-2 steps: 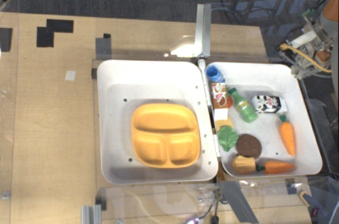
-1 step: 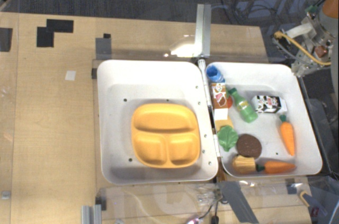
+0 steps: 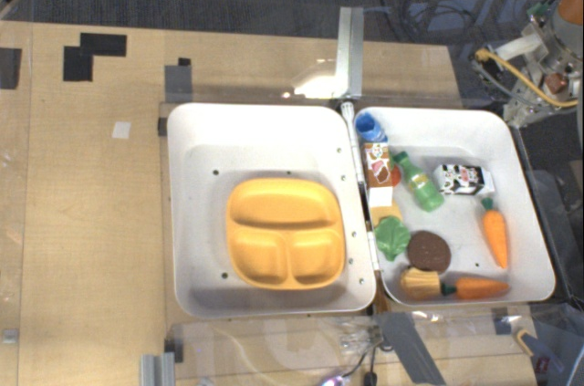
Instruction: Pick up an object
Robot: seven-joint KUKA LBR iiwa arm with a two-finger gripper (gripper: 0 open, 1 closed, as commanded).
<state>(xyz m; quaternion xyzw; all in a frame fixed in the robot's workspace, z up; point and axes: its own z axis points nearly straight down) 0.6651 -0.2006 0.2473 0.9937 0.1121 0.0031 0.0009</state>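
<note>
A yellow divided tray (image 3: pixel 286 231) is sitting in the left bin (image 3: pixel 196 147). In the right bin (image 3: pixel 511 156), a green bottle (image 3: pixel 420 185), a milk carton (image 3: pixel 461 179), a brown disc (image 3: pixel 428 251) and two carrots (image 3: pixel 494 234) are lying apart. The hand (image 3: pixel 547 78) is hovering beyond that bin's far right corner; its state I cannot tell.
</note>
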